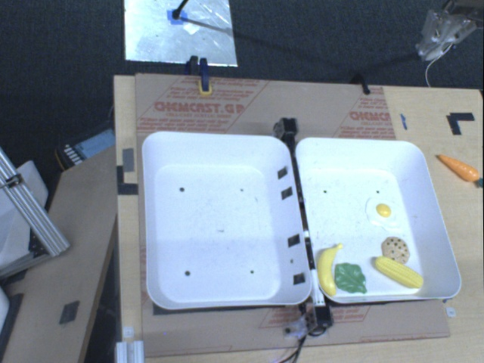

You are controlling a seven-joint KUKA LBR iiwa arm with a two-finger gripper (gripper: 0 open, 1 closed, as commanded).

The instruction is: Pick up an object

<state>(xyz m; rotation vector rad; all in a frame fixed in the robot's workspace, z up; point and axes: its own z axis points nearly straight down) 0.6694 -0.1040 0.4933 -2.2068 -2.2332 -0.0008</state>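
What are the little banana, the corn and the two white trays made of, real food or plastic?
The banana and corn look like moulded toy plastic: flat, even yellow with a smooth surface. The fried egg and cookie beside them seem the same kind of toy. The two white bins look like thin formed plastic, matte, with rounded corners. None of this is certain from a picture.
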